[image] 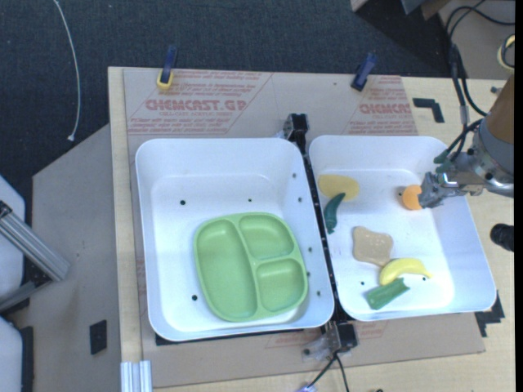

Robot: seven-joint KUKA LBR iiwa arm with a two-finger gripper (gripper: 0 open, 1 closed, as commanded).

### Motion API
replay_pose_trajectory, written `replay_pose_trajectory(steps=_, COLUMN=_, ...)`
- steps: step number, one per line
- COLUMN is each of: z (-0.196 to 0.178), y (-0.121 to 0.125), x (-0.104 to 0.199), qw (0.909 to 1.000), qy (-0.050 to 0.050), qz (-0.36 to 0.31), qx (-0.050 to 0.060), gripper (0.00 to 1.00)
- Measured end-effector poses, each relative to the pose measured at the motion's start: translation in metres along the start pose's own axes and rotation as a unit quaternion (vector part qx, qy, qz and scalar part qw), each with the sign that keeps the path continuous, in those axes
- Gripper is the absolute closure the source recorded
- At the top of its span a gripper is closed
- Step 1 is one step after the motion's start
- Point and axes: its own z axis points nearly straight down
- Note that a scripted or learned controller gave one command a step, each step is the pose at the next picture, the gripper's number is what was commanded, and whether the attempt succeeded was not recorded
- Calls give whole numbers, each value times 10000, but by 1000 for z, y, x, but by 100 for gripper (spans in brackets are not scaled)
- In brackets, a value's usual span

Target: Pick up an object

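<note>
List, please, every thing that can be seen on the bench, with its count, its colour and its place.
Left bin: one, white, left half of the bench.
Right bin: one, white, beside the left bin.
Divided plate: one, light green, three compartments, in the left bin.
Yellow piece: one, pale yellow, right bin, upper left.
Dark green piece: one, just below the yellow piece.
Orange ball: one, right bin, next to the gripper.
Tan piece: one, middle of the right bin.
Banana: one, yellow, right bin, near the front.
Green block: one, under the banana.
Clamps: two, blue, back edge of the board.
Gripper: one, grey, over the right bin's right side.
</note>
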Motion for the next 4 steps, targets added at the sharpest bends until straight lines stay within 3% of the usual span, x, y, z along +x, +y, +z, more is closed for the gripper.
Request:
replay_pose_trajectory(steps=2, z=5, y=-29, x=112, qw=10000, qy=21, qz=-20, qx=37, gripper=100)
replay_pose_trajectory(steps=4, z=-8, y=-37, x=217, qw=10000, qy=17, qz=-26, qx=13, gripper=100)
